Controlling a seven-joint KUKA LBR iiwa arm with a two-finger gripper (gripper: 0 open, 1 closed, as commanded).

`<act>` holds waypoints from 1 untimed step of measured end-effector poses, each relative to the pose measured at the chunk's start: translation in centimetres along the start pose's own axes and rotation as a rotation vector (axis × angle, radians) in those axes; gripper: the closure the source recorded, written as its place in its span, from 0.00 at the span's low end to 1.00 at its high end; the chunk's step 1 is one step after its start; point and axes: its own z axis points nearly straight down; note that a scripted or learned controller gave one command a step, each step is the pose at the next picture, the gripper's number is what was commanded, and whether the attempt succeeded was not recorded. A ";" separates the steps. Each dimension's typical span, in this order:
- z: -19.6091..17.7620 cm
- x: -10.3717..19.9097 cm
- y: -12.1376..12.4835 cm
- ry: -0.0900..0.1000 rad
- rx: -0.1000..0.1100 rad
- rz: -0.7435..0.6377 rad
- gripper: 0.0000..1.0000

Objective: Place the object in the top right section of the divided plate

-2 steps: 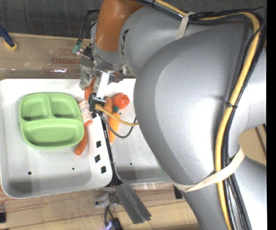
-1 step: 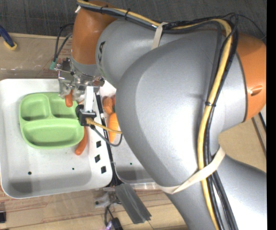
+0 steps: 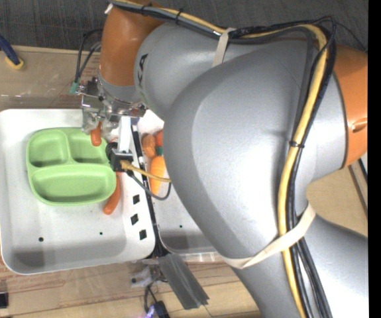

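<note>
You are looking at the grey arm with its orange band reaching in from the right and covering most of the bench, its two-finger gripper (image 3: 96, 126) hanging over the upper right corner of the light green divided plastic plate (image 3: 69, 165), which lies in the shallow white bin (image 3: 18, 244) on the left. A small orange piece (image 3: 95, 138) shows just at the fingertips, right over the plate's top right section; it looks pinched between them, but the wrist hardware crowds the spot and you cannot tell how wide the claw stands or whether it truly has hold. A long orange carrot-shaped object (image 3: 112, 199) lies in the bin, touching the plate's right rim, and more orange pieces (image 3: 152, 146) sit near the divider between the bins, partly under the arm. My judgement is that the placing step is in hand: the piece is at the target section, low and close. The next move calls for a clean release straight down into that compartment, then a lift clear without dragging the plate or nudging the carrot.
</note>
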 end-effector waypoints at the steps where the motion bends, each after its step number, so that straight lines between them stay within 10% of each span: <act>1: -0.9 0.0 0.0 -0.001 0.002 -0.005 1.00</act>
